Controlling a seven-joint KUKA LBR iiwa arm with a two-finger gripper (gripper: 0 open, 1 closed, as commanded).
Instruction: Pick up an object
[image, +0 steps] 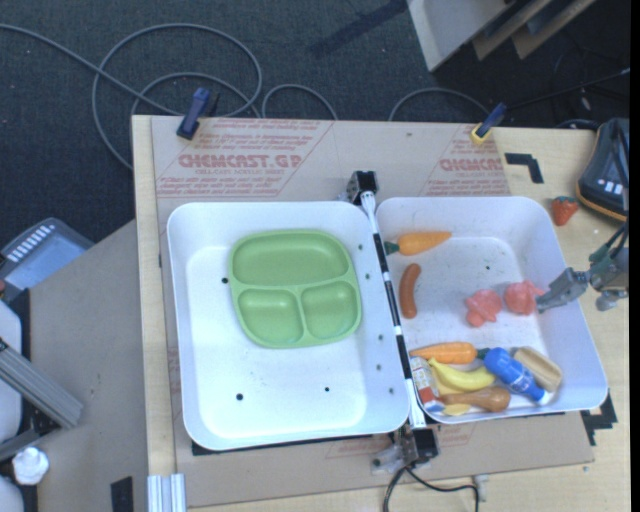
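From my seat I see the hand (553, 295) coming in low from the right edge of the right bin (560, 232), its dark metal tip angled down and leftward over the bin's right wall, with only the last part of the wrist showing behind it. I cannot tell how the hand is set, because the tip reads as a single grey wedge at this size, and nothing shows pinched in it. The tip sits just beside two pink toy pieces (503, 302), which lie close together on the bin floor near its middle right; they are lumpy, pale red and rest flat, the right one nearest the hand, and I cannot tell if it is touched. Above them an orange carrot (422, 241) with a green end lies along the upper left of the bin, and a reddish-brown sausage (409, 290) lies upright on the picture below it. Along the lower edge I see a second orange carrot (446, 352), a yellow banana (462, 377), a blue bottle (512, 373), a hot dog in a bun (538, 366) and a brown piece (478, 401) heaped together. The left bin (200, 330) carries a green divided plate (295, 287). A small red strawberry (565, 211) lies on the bench (300, 150) beyond the right bin's far corner.
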